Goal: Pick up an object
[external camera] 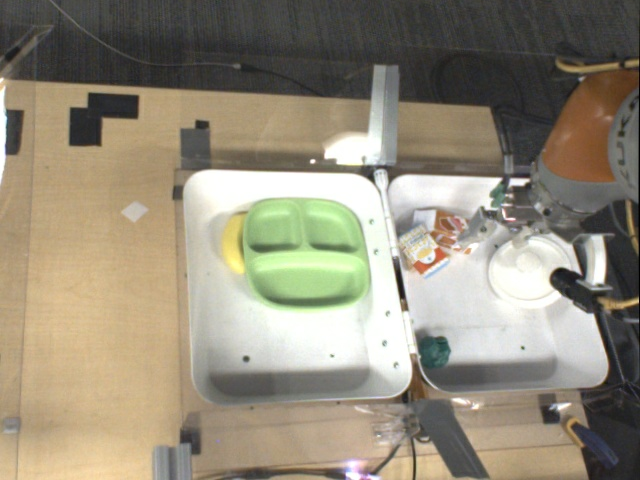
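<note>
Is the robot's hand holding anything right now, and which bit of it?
It cannot be told. The gripper sits in the right white bin, near the small colourful packets and the clear round plastic lid.

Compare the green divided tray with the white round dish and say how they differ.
The green divided tray is rectangular with three compartments; the white round dish is a plain circle. The tray is larger and lies in the left bin; the dish lies in the right bin, beside the end effector. Both lie flat.
</note>
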`<action>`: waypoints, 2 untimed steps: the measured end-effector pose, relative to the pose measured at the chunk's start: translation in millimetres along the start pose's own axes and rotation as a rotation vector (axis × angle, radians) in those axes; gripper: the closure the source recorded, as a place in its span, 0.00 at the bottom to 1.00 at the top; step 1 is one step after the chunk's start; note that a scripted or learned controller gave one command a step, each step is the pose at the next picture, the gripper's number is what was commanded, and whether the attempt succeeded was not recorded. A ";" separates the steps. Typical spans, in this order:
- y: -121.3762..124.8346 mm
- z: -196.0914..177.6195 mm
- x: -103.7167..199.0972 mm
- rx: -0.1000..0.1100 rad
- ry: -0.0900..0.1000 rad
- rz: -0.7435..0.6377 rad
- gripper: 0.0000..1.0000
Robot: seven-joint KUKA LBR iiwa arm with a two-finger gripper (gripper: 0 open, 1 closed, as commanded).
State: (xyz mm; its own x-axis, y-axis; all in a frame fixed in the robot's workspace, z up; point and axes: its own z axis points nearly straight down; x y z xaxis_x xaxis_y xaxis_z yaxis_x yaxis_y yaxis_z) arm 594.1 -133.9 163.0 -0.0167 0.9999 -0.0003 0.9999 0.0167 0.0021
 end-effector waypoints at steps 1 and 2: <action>75.2 52.5 20.5 -0.032 -0.002 -0.069 0.00; 84.3 59.9 28.9 -0.031 -0.008 -0.025 0.00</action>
State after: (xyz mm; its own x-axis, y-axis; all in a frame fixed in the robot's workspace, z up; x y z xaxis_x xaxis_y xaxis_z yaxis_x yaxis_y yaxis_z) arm 678.1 -103.6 103.2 -0.0412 0.9991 -0.0092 0.9986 0.0415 0.0329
